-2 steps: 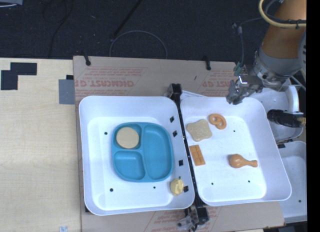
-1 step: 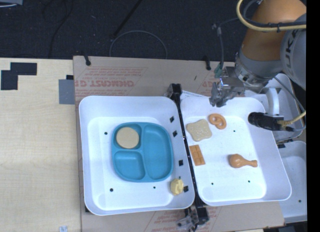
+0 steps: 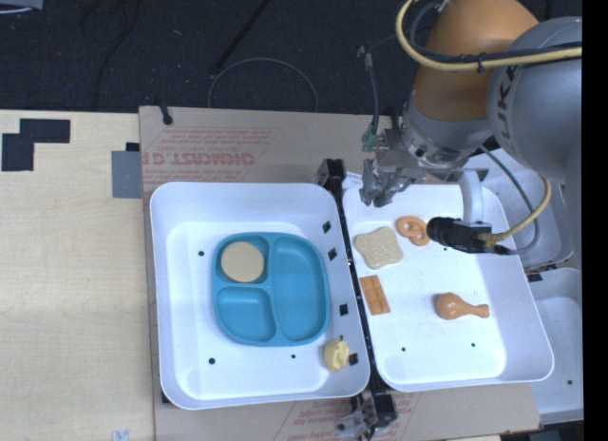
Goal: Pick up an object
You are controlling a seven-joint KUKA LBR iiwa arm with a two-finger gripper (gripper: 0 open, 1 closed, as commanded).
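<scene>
Four toy foods lie in the white bin (image 3: 475, 373) under the arm, seen from the overhead camera, and the toast slice (image 3: 379, 247) serves as the marker for all of them. A pretzel (image 3: 411, 230) sits just beside the toast, up and toward the arm's side. An orange wafer (image 3: 374, 295) lies near the toast on its near side. A drumstick (image 3: 461, 308) lies farther off, down and toward the arm's side.

The claw (image 3: 378, 185) hovers just beyond the toast's far edge, close to the bin's far corner. Whether it is spread or pressed together cannot be told at this angle, and nothing visibly hangs from it.

Across the divider from the toast, the second bin (image 3: 180, 335) on the counter (image 3: 66, 287) holds a blue divided plate (image 3: 285, 297) carrying a round biscuit (image 3: 241, 261). A yellow lump (image 3: 335, 354) rests by that bin's near corner, below the wafer.

By my reading, this is the approach step, with nothing lifted yet. The toast and the pretzel look like the likeliest targets, being closest. The next move would call for shifting toward the near side to stand over one of them, then coming straight down. The toast lies flat, so it may be hard to grip. The pretzel's raised loops probably offer a better hold.
</scene>
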